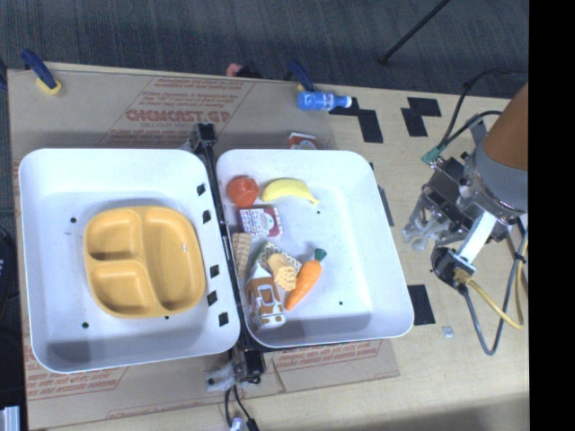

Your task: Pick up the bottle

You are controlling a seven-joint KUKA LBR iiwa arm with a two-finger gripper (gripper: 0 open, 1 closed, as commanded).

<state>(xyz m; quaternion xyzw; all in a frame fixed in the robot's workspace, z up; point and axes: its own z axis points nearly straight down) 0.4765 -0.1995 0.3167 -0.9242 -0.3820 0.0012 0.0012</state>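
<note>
A robotics lab: clamped cardboard bench (taped markers).

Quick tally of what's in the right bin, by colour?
Red: 1, tomato
Yellow: 1, banana
Orange: 1, carrot
Dark red: 1, pouch
Brown and white: 1, bottle
Tan: 1, waffle piece
Total: 6

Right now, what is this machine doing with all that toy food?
The grey arm's gripper sits over the bench to the right of the right bin, carrying nothing. That bin holds a banana, tomato, carrot and a small bottle at its front. The left bin holds a yellow divided plate.
</note>
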